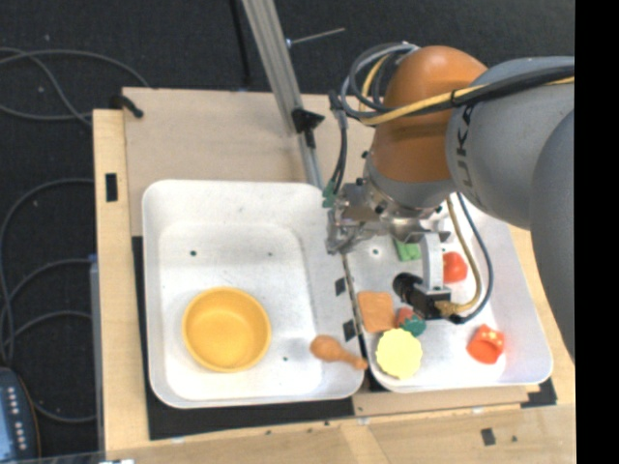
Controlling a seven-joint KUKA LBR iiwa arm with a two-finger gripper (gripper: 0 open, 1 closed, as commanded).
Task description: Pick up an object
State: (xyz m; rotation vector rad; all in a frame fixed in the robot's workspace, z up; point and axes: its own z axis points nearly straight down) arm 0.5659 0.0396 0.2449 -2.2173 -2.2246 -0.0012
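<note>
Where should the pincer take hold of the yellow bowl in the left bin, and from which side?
Probably at the rim. The yellow bowl stands upright and open in the left bin, with bare floor around it. Coming straight down, one finger inside and one outside the wall on its right side, nearest the arm, looks best; the bowl seems too wide to span.

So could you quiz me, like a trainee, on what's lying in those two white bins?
1. True or false: the yellow bowl lies in the left bin.
2. Which sits nearest the pale yellow disc? A) red block B) teal piece C) green piece
3. Fill in: the orange pear-shaped toy lies by the left bin's ____ corner.

Key: 1 true; 2 B; 3 near right.
</note>
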